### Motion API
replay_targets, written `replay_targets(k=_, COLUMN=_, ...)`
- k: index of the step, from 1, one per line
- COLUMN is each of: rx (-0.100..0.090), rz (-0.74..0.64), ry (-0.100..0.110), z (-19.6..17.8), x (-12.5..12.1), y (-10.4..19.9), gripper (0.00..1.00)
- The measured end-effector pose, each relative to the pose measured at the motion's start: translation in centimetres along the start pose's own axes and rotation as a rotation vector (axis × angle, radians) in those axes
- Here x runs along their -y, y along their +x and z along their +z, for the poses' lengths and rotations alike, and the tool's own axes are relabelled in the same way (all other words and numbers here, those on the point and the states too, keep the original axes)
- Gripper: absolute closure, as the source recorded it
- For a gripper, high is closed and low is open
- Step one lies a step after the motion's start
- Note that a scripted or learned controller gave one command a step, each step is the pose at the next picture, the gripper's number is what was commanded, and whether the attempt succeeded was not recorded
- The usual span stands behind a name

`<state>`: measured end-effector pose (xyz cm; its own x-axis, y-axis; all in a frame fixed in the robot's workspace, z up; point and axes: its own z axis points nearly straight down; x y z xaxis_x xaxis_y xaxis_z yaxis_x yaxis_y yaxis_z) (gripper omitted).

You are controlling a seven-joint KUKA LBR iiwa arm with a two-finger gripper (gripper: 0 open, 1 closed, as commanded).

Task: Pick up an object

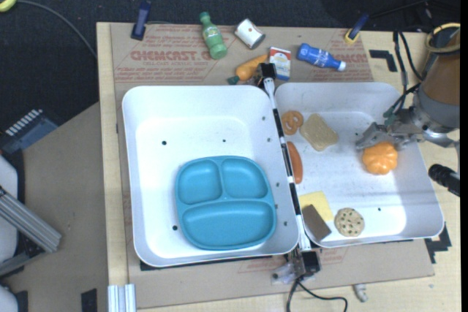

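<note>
My gripper [383,136] hangs low over the right side of the right bin [409,219], directly above and touching the top of an orange, pepper-like toy [380,159]. The wrist hides the toy's upper edge. Elsewhere in this bin lie a tan bread slice [319,132], a small orange ring [292,120], a hot dog [295,161], a yellow cheese square [314,201], a brown block [316,221] and a cookie [349,221].
A blue divided plate [225,201] lies in the left bin [146,128]. Behind the bins sit a green bottle [213,36], a white can [249,33], a small carton [279,62] and a blue bottle [320,56]. The arm [442,84] enters at right.
</note>
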<state>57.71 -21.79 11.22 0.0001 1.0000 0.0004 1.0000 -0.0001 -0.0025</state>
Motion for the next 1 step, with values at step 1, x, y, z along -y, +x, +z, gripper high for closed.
replay_targets(k=1, rx=-0.001, rz=0.0, ry=0.0, z=2.84, x=2.71, y=2.36, gripper=0.0)
